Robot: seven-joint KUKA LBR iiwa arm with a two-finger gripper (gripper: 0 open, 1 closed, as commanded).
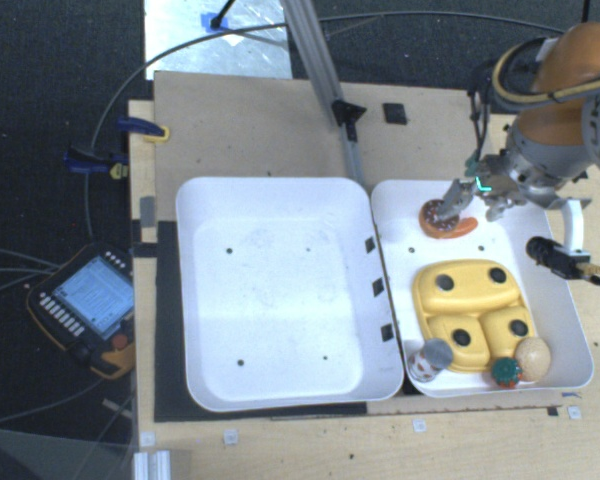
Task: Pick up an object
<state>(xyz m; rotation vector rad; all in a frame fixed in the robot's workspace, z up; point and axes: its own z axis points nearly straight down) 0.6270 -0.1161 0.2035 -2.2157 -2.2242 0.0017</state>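
My hand (472,200) sits low in the right bin (580,343), just beside the orange donut (446,224); can't tell if it's gripping.

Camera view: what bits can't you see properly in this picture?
- Gripper: blurred in the camera view, so whether it touches the orange-rimmed piece is unclear.
- Small grey thing and green ball: too small to identify.
- Arm: cut off by the frame's right edge.
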